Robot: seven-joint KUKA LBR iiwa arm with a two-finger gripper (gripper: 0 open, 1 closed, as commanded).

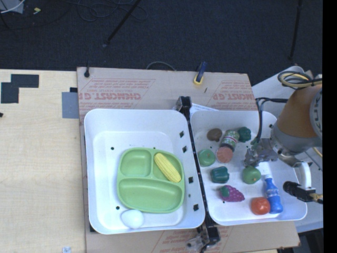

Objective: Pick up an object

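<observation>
The right bin [284, 215] holds several toy foods: a green apple [251, 175], a tomato [260, 206], purple grapes [232, 194], a green pepper [220, 174], a small jar [227, 144], a brown piece [214, 135], a dark green piece [244, 134], a green round piece [206, 157] and a blue bottle [273, 194]. My gripper [257, 156] reaches down from the right into this bin, just above the green apple. Nothing shows between its fingers.
The left bin [100, 141] holds a green divided plate [150, 191] with a yellow corn cob [167, 167] on it, and a white egg [131, 218] at the front. A black clip divider [192, 157] joins the bins. Cardboard lies beneath.
</observation>
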